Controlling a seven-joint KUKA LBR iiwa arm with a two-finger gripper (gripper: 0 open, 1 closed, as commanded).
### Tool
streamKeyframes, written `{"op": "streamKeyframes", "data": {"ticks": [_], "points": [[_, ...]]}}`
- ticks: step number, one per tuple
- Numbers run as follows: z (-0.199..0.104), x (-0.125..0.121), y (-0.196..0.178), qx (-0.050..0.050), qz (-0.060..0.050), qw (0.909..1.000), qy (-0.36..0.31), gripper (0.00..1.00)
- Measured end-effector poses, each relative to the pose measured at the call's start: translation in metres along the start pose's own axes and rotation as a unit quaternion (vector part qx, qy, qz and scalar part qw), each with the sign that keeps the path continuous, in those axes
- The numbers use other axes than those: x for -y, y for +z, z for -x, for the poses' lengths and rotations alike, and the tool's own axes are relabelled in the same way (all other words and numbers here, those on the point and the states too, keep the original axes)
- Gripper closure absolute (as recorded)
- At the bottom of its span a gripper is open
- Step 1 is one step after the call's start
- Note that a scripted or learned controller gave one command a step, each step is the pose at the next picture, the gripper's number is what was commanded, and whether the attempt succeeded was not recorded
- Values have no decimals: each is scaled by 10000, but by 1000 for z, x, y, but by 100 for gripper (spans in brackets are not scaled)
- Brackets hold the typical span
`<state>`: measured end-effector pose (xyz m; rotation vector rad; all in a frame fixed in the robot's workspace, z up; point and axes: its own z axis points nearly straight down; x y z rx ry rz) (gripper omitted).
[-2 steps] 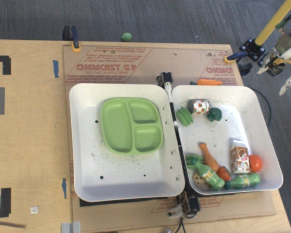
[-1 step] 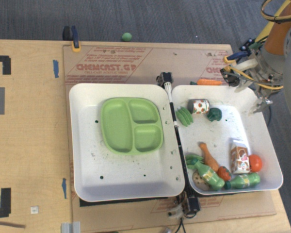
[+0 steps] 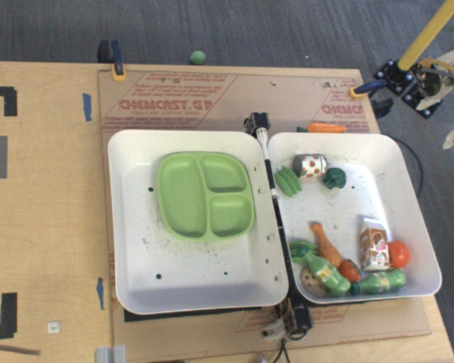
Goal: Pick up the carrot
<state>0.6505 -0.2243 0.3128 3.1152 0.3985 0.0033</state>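
A small orange carrot [image 3: 327, 128] lies on the cardboard just behind the back rim of the right bin [image 3: 408, 203], outside it. Inside that bin, an orange-brown tapered piece [image 3: 326, 245] that also looks like a carrot lies slantwise among the toy food near the front, its lower end touching a red item [image 3: 349, 269].
The right bin also holds a green ridged vegetable [image 3: 287, 181], a small can [image 3: 312, 165], a broccoli [image 3: 334, 178], a carton [image 3: 374, 246], a tomato [image 3: 399, 254] and green pieces [image 3: 382, 281] along the front. A green divided plate [image 3: 205, 195] lies in the left bin [image 3: 129, 225].
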Motion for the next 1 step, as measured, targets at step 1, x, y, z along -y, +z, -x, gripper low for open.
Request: {"op": "streamKeyframes", "data": {"ticks": [1], "points": [[-3, 56, 83, 25, -26, 9999, -106, 0]]}}
